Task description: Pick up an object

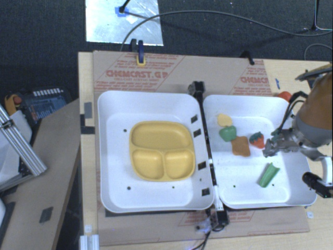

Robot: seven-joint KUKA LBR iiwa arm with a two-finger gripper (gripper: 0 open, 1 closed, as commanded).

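Observation:
The right bin (244, 194) holds several small toy foods. A pale yellow piece (224, 120) lies at the back, a green round piece (227, 134) just in front of it. An orange-brown slab (241, 146) lies mid-bin, with a red and green piece (256, 138) to its right. A green stick-shaped piece (268, 174) lies nearer the front. My gripper (270, 148) hangs low at the bin's right side, just right of the red and green piece and above the green stick. I see nothing between its fingers.
A yellow three-compartment plate (161, 150) sits in the left bin (112, 155). A black divider (204, 145) runs between the bins. The arm's grey body (315, 124) covers the right bin's right edge. An orange object (284, 95) lies outside the bin at the back right.

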